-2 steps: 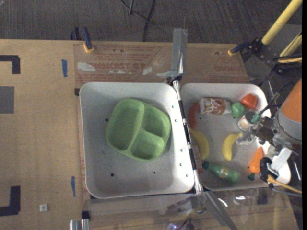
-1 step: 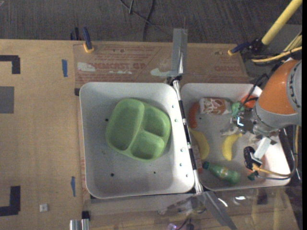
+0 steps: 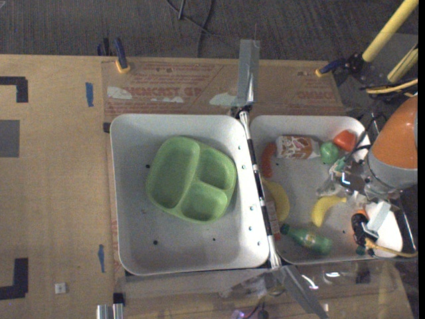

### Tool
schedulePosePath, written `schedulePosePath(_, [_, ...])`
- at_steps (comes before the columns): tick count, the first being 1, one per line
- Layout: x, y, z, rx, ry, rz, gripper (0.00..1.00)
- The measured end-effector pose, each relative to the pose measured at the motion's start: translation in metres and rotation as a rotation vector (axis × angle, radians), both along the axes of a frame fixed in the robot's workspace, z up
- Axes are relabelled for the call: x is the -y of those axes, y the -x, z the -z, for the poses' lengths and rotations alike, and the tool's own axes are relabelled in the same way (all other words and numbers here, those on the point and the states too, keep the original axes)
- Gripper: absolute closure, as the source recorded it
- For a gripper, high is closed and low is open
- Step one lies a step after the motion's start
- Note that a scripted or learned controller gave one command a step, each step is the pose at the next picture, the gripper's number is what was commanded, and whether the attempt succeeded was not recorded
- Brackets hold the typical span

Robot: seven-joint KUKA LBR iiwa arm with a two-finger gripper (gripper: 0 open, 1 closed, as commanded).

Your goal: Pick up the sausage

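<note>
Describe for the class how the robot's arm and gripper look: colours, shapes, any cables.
The arm has a rounded orange band above a grey wrist section. Below it the gripper is a cluster of dark and silvery metal parts, too small to tell in detail. A white block with orange and black fittings sits just beneath the wrist. Thin dark cables curl beside it.

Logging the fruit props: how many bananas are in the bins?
2. One banana lies against the right bin's left wall; the other banana lies mid-bin, beside the arm, which may hide more.
</note>
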State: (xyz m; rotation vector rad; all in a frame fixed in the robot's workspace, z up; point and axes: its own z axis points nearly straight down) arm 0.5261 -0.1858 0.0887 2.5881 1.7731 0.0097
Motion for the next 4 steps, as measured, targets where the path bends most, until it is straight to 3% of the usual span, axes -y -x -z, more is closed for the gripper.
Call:
schedulePosePath(1, [0.009,-0.11,0.002,-0.007,-0.002,-0.046,0.0])
schedulePosePath(2, [0.018,-0.135,-0.002,-0.057,-0.031,-0.076,0.0])
schedulePosePath(3, [0.017,-0.103,0.0,-0.003,-0.01,-0.036,0.0])
schedulePosePath(4, [0.014,-0.136,-0.004,-0.052,-0.027,-0.005,0.0])
